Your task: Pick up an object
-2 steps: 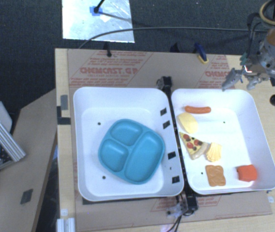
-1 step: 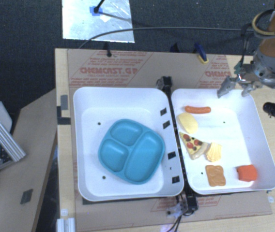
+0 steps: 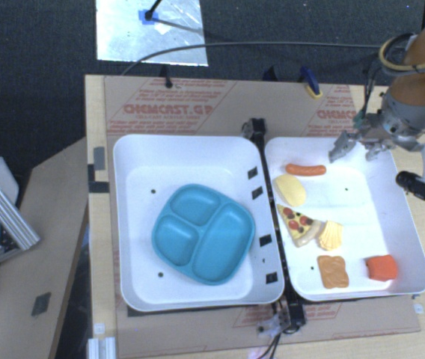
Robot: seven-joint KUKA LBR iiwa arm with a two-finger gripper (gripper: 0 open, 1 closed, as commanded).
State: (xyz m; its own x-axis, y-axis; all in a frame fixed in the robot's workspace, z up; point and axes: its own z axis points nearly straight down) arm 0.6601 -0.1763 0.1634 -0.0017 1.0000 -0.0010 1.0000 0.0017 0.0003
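Observation:
The right bin [image 3: 403, 223] holds several toy foods: an orange sausage [image 3: 306, 170], a pale yellow piece [image 3: 291, 191], a pizza slice [image 3: 298, 224], a yellow ridged piece [image 3: 331, 235], a brown toast slice [image 3: 333, 271] and an orange-red block [image 3: 381, 268]. My gripper [image 3: 355, 149] hovers over the far edge of this bin, just right of and beyond the sausage. Its fingers are spread open with nothing between them.
The left bin [image 3: 134, 200] holds a blue divided plate [image 3: 203, 232]. A black divider with clips [image 3: 265, 208] runs between the two bins. A silver sheet [image 3: 151, 21] lies beyond the bench at the back.

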